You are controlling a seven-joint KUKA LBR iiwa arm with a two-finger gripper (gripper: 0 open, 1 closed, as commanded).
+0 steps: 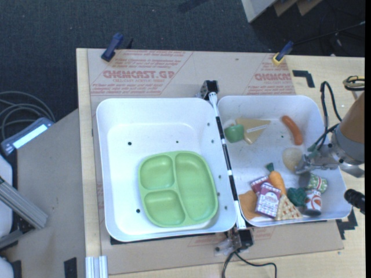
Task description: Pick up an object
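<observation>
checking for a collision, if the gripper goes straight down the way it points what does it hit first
Probably the bare white floor of the right bin, since the gripper hangs just beside the small green-and-white can; depth is unclear, so it might clip that can.

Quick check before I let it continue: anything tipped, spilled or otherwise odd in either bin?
Nothing looks spilled or broken. The right bin holds a loose heap: the carrot, small carton and other toy food overlap near its front edge. The sausage lies apart. The green divided plate sits flat in the left bin. The claw is low in the right bin.
</observation>
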